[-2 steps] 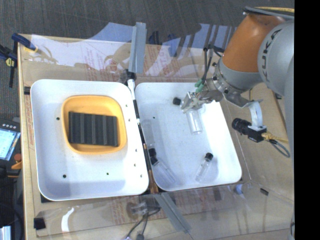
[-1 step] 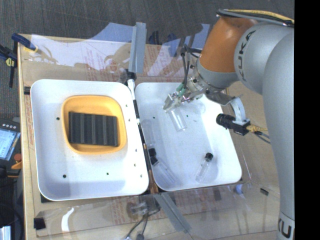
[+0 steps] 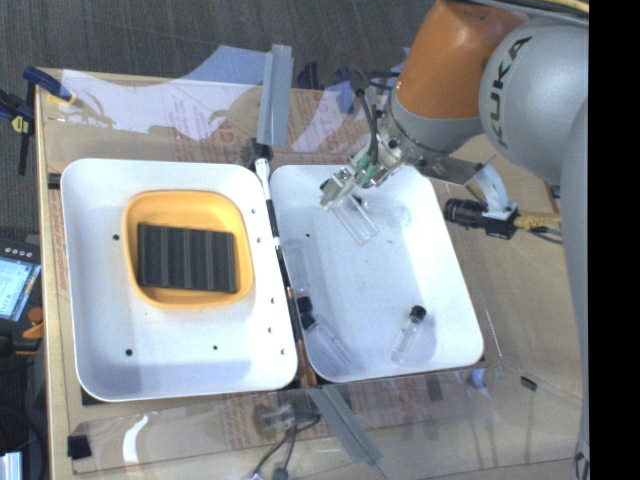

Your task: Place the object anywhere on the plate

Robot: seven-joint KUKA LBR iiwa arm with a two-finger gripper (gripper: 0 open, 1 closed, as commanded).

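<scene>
The claw [image 3: 345, 190] hangs over the top of the right bin [image 3: 440, 268], and I cannot tell if it is open or closed. A small clear tube with a black cap [image 3: 408, 334] lies low in that same bin, well away from the claw. In the left bin [image 3: 90, 268] sits the yellow plate [image 3: 185, 210] with a dark ridged middle.

Both white bins [image 3: 100, 358] look like smooth, slightly glossy plastic. The yellow plate [image 3: 185, 210] is glossy too, with a matt dark ribbed insert [image 3: 188, 258]. Clear glassy vial [image 3: 408, 334] at 5 o'clock. Arm [image 3: 530, 78] shell's satin grey, orange band [image 3: 450, 58] shiny.
</scene>
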